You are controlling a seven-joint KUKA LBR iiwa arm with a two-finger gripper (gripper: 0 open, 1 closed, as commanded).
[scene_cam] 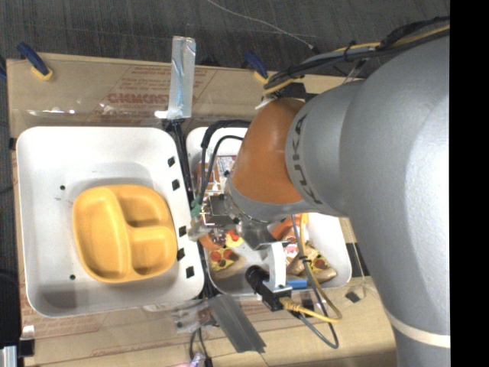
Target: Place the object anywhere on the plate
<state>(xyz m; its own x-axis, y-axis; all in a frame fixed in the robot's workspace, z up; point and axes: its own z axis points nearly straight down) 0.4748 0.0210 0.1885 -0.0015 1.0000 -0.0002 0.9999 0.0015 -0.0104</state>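
Camera view: arm (367,151) is reaching in from the right and sits low over the right bin (336,239), wrist buried among the clutter there. Gripper (218,224) is mostly hidden under the orange band and wrist hardware. Can't tell how far it's spread or whether anything is in it.

Step, as I read it: pick phase, not transport. Yellow divided plate (124,232) sits in the left bin (46,174) with nothing on it. Candidate objects are the small red/orange toy items (223,257) at the near end of the right bin, just beside the tool. Which one is the target, can't say.

Next move needs: a confirmed grasp, then a lift high enough to clear the divider wall (183,197) between the bins, then a traverse left and a release over any plate compartment.

Surroundings: bins rest on cardboard (99,82) with printed tape; blue clamps (34,60) at the far edge; dark carpet (92,10) beyond. Loose cables (313,312) trail near the bin's front corner, a likely snag risk on the lift.
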